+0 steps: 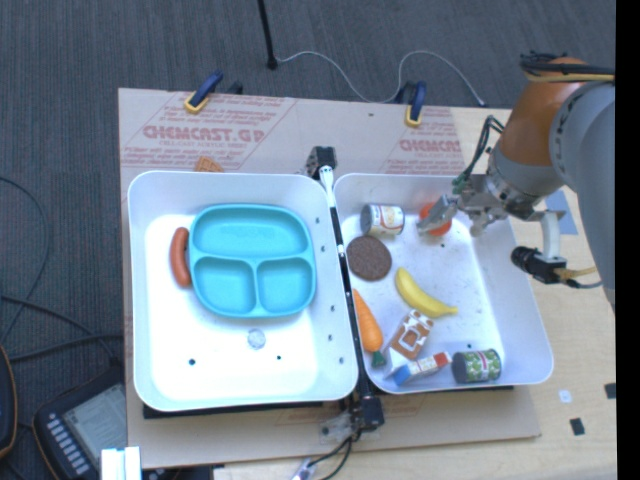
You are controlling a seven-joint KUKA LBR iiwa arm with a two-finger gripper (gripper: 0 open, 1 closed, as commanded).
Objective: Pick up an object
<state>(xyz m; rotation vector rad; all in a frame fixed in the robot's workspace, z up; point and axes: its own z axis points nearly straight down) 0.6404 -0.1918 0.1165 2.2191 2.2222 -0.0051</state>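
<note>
My gripper (pixel 458 218) hangs low over the far right part of the right bin (pixel 505 298), reaching in from the right. A small red-orange object (pixel 431 211) lies right at the gripper's left tip; I cannot make out whether it is touched or held. Just to its left lies a small tin can (pixel 383 219) on its side. Nearer the front are a brown round cookie (pixel 369 258), a yellow banana (pixel 423 295), an orange carrot (pixel 366 320), an orange-and-white carton (pixel 410 335), a red-and-blue tube (pixel 418 369) and a green can (pixel 477 365).
The left bin (pixel 160 368) holds a blue divided tray (pixel 252 260) with a red sausage (pixel 180 256) beside it on the left. A black bar (pixel 338 258) runs along the seam between the bins. Clamps (pixel 414 103) and cables sit at the board's far edge.
</note>
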